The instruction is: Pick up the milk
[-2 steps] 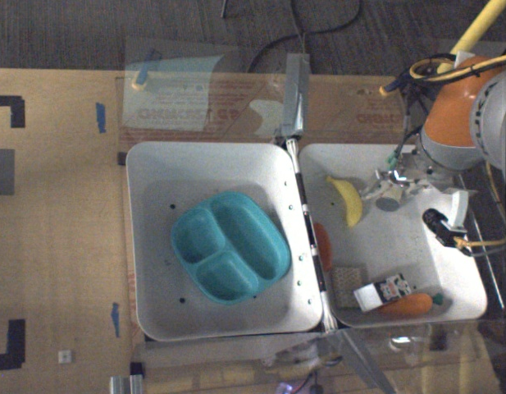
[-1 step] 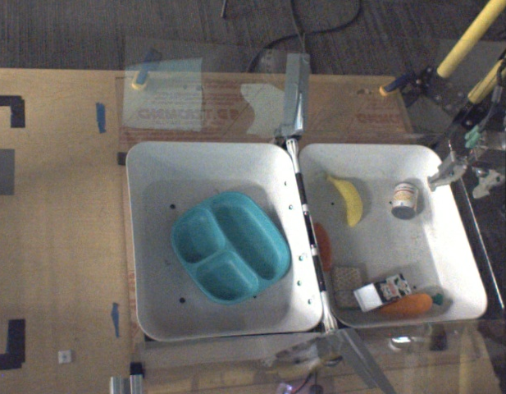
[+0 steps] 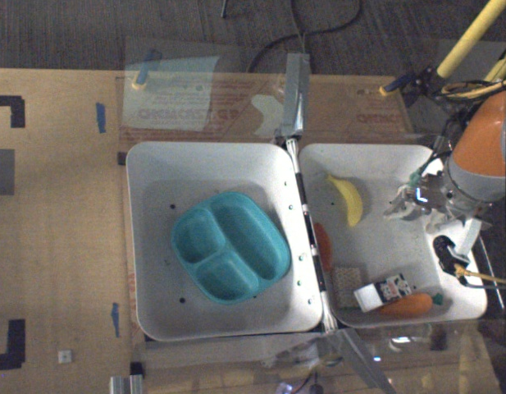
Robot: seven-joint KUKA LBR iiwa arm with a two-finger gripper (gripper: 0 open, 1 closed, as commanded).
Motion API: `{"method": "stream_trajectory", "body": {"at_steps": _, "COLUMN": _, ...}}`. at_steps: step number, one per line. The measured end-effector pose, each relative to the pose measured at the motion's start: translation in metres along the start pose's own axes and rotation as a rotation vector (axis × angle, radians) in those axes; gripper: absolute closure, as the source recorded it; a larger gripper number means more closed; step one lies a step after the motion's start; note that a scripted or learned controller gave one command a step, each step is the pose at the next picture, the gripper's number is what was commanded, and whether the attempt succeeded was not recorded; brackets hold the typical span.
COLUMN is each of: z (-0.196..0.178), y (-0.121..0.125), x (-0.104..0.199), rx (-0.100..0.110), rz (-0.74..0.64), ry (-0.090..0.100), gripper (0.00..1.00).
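A tan wooden bench [image 3: 56, 245] carries two white bins side by side — one [image 3: 150, 302] well away from the claw [image 3: 408, 203], the other [image 3: 384, 158] directly under it.

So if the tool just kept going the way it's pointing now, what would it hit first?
The tool points left across the right bin, so the banana looks first in line. Height is unclear from above; it might pass over it. The milk lies off that line, nearer the bin's front.

Far left of the claw [image 3: 407, 203] stretches a tan worktop [image 3: 56, 245] marked with black corner marks [image 3: 11, 109] and blue tape [image 3: 101, 117]. Beyond it lies dark carpeted floor [image 3: 113, 15], crossed by a looping black cable [image 3: 318, 11].
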State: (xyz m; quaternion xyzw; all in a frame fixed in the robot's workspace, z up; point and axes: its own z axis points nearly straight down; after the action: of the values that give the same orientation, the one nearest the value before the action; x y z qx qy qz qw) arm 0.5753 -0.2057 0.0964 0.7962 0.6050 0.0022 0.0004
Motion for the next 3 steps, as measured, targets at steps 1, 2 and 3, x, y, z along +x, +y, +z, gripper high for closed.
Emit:
{"method": "stream_trajectory", "body": {"at_steps": 1, "z": -0.01, "y": 0.0, "x": 0.0, "rx": 0.0, "rz": 0.001, "ry": -0.001, "gripper": 1.0}}
{"method": "stream_trajectory", "body": {"at_steps": 2, "z": -0.163, "y": 0.081, "x": 0.027, "rx": 0.002, "rz": 0.345, "ry": -0.005, "gripper": 1.0}}
{"method": "stream_trajectory", "body": {"at_steps": 3, "z": -0.284, "y": 0.079, "x": 0.064, "rx": 0.002, "rz": 0.471, "ry": -0.005, "gripper": 1.0}}
